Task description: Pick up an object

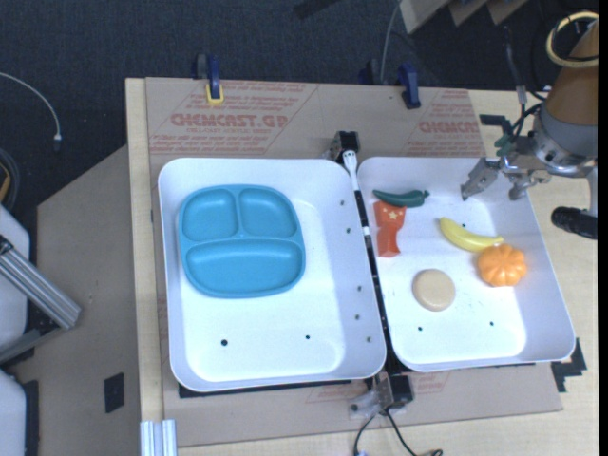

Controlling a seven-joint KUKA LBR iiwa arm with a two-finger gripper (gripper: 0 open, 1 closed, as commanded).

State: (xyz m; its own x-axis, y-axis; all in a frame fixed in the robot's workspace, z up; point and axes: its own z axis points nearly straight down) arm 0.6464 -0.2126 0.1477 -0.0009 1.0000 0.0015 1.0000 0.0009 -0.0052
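The right bin (pixel 532 335) holds a dark green pepper (pixel 401 196), an orange-red carrot-like piece (pixel 389 228), a yellow banana (pixel 465 236), an orange pumpkin (pixel 502 264) and a beige round disc (pixel 434 290). My gripper (pixel 495 184) hangs over the bin's far right corner, up and right of the banana. It is open, its two fingers are spread apart, and nothing sits between them. It touches none of the objects.
A blue divided plate (pixel 242 240) lies in the left bin (pixel 275 350). A black hinge strip (pixel 364 236) runs between the two bins. Blue clamps (pixel 214 74) hold the cardboard at the bench's far edge. The arm's grey wrist (pixel 570 112) comes in from the upper right.
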